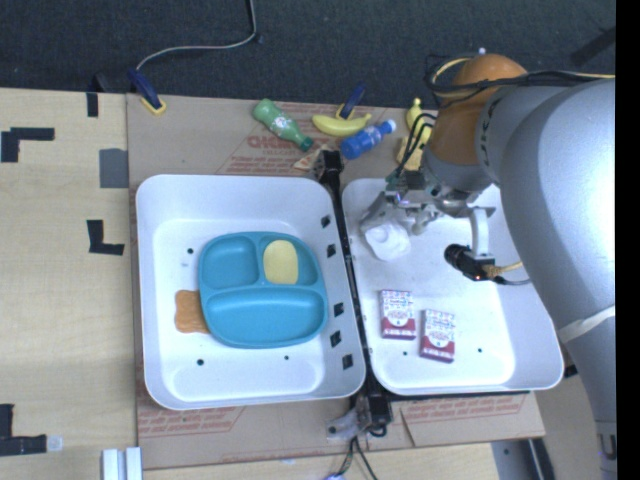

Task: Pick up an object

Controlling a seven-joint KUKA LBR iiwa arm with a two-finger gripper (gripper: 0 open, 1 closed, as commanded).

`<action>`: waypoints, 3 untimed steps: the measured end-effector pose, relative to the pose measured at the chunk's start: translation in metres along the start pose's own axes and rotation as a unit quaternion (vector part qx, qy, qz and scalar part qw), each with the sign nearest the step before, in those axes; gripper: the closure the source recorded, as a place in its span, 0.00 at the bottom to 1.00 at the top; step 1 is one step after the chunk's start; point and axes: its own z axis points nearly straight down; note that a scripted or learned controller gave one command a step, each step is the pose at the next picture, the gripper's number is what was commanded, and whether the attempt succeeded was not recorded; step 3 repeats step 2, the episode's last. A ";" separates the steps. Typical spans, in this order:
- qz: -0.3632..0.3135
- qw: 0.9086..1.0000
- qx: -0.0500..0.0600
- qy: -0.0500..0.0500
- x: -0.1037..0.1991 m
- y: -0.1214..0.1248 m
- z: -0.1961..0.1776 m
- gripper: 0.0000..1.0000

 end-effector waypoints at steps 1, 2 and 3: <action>0.000 1.000 -0.001 -0.001 -0.004 -0.006 0.012 0.00; 0.000 1.000 -0.001 -0.001 -0.004 -0.006 0.002 1.00; 0.000 1.000 -0.001 -0.001 -0.004 -0.006 0.002 1.00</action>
